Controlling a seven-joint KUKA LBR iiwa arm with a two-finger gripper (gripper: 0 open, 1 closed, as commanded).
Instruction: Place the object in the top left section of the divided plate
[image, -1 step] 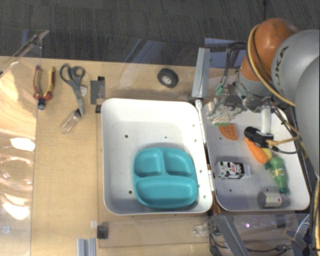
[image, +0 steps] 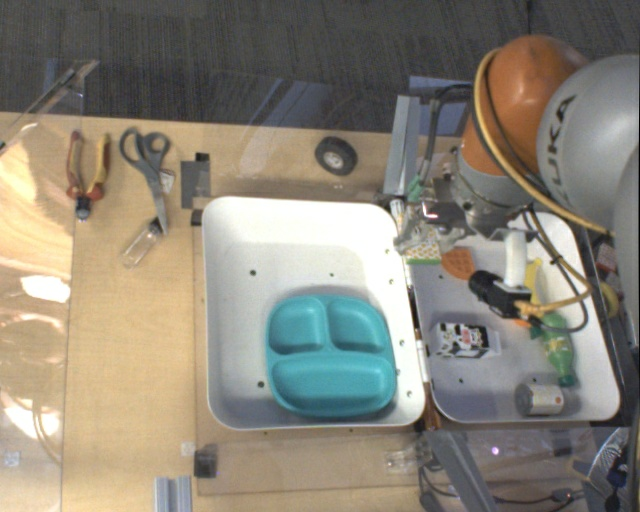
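Wooden worktop (image: 120, 330): I log my pincer (image: 425, 235) over the bin divide, grip state unreadable; teal three-section divided plastic plate (image: 330, 355) lies below-left of it.

Surface (image: 120, 380): pale wood, bright glare patch along its edge far left of the hand. Floor (image: 250, 40): dark grey carpet, beyond the surface's far edge. On the surface, well left of the hand: red-handled pliers (image: 85, 172), grey scissors (image: 150, 165), black tape roll (image: 336, 155), small black bracket (image: 196, 180). Transparent panel (image: 35, 300) over the left part, catching reflections
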